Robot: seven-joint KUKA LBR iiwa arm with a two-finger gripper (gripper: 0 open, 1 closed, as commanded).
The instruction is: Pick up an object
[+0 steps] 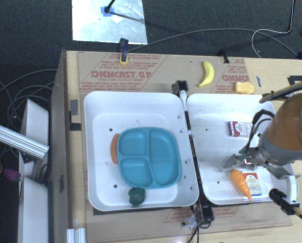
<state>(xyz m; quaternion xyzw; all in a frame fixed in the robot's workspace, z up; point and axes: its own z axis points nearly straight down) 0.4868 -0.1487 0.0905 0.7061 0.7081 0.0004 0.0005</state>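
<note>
Camera view: pick not yet done, judging by how things lay. Gripper (240, 161) low over the floor of the right bin (211, 135), reaching in from the right below the orange band (292, 123). Nothing visible between the fingers; whether spread or closed, could not be told, the tips being small and blurred against the white. Nothing lifted.

Likeliest target: the carrot (241, 182), lying just below and beside the gripper on the bin floor, tip pointing away and down, partly over a small card (253, 182). Close to the gripper, but contact could not be confirmed. Just above the gripper, a red-and-white packet (239, 129), apart from it.

Well to the left of the gripper, across the divider, the left bin (100, 135) with a blue tray (149, 156), an orange stick (114, 148) against the tray's far edge, and a dark green lump (137, 196) below it. Up beyond the bins, on the bench, a banana (207, 73) and a yellow block (245, 88), both well apart from the gripper.

Left to do, as judged: close on a thing, most probably the carrot, and raise it clear of the bin.
</note>
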